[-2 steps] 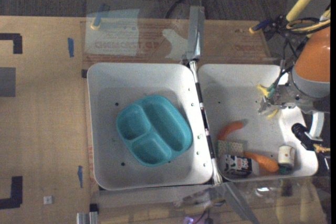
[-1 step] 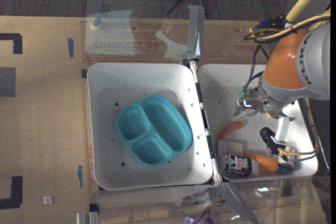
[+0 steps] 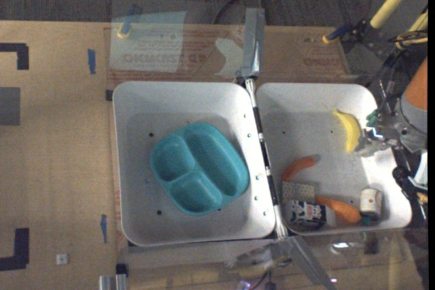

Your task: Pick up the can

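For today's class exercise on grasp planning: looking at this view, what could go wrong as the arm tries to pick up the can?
1. The can lies in the right bin's near corner; the walls may block the gripper.
2. A carrot lies right beside the can and may be grabbed or knocked instead.
3. The gripper is near the banana and could nudge it.

The gripper (image 3: pixel 370 139) sits at the right bin's (image 3: pixel 299 95) far-right wall. A banana (image 3: pixel 349 129) lies just left of it. Below the gripper, near the bin's front corner, rests the can (image 3: pixel 370 201); a carrot (image 3: pixel 340 210) and carton (image 3: pixel 306 212) lie further left. A divided plate (image 3: pixel 199 167) sits in the left bin (image 3: pixel 136 105), well left of the gripper.
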`<state>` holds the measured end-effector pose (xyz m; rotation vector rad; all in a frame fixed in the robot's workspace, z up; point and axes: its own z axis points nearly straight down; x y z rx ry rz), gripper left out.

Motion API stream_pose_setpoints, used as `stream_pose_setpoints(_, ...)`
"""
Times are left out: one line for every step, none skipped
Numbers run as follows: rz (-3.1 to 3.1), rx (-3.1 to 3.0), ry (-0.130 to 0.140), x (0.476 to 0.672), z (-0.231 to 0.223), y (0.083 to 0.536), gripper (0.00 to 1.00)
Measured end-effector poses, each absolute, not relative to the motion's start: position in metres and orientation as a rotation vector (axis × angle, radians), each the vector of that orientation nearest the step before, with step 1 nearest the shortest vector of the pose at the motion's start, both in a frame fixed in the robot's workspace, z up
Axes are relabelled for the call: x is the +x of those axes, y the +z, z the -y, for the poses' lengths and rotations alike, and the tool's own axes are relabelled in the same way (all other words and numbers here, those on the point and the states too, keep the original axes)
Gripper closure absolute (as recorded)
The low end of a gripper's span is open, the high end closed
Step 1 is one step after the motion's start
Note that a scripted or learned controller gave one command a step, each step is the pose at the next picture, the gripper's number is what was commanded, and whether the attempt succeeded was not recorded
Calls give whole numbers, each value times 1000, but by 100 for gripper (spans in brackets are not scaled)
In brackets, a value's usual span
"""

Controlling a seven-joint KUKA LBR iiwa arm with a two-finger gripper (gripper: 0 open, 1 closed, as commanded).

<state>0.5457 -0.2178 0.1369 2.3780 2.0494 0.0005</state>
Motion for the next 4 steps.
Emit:
stream_pose_setpoints(-1537, 2739, -1, 537, 213, 135, 100)
stream_pose_setpoints(-1656, 2668, 4, 509, 208, 89, 100)
stream_pose_setpoints(-1954, 2450, 5, 538, 211, 89, 100)
stream_pose_setpoints(-2411, 2008, 2, 536, 209, 115, 100)
